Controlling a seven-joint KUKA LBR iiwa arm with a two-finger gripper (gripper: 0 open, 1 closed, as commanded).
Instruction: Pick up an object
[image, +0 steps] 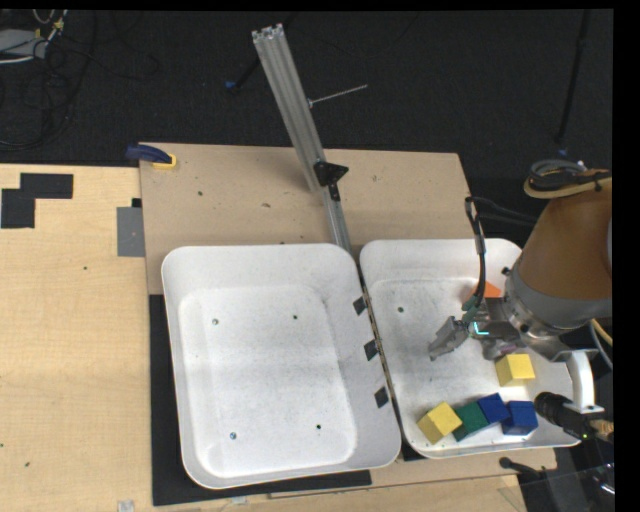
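Fingers (440, 345) of the gripper (468, 343) stood spread apart, one grey tip slanting toward the lower left and the other nearer the arm, with nothing seen between them; they hung low over the bare white floor of the right bin (420, 270), right of centre in the frame. At the far left lay a pale wooden board (60, 350) with black patches (35, 195) in its upper corner and a grey rectangle (128, 230) at its edge. A small blue and yellow clamp (150, 155) sat at the upper left corner of the brown bench top (250, 195). Below it, the left bin (190, 280) filled the lower middle of the frame, its floor showing a few dark dots. A ribbed metal rail (295, 110) ran at a slant from the top centre down to the gap between the bins, with a black bracket (328, 173) on it, and three black clips (368, 348) marked the seam where the bins met. In the right bin, along the lower edge, a yellow block (436, 422) lay touching a green block (470, 418), with two blue blocks (492, 407) (520, 417) just beside it. Another yellow block (517, 368) lay just below and right of the gripper, apart from it. A small orange piece (490, 292) showed just above the gripper. The arm (565, 260), broad and orange-brown, came in from the right edge, a dark cable (478, 250) running along it.
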